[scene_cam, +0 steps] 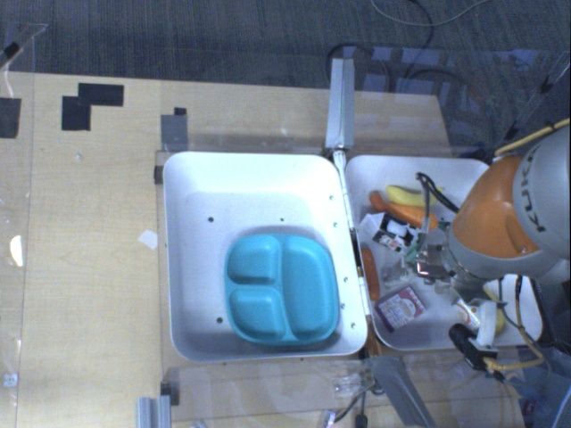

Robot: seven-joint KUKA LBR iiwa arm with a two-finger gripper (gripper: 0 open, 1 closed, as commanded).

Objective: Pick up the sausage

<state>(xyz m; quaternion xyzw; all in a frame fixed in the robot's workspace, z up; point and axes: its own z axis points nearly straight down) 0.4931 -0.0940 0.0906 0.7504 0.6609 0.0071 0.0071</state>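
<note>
The sausage (369,275), a slim red-brown piece, lies along the left wall of the right bin (464,164), pointing toward the front. My gripper (421,259) hangs over the middle of that bin, a little to the sausage's right and apart from it. The grey arm with its orange band (492,214) hides the bin's right half.
A yellow banana (407,193) and an orange carrot-like piece (397,209) lie at the back of the right bin. A small packet (401,308) sits near its front. The left bin (196,239) holds a blue divided tray (281,288). Cables trail at the front right.
</note>
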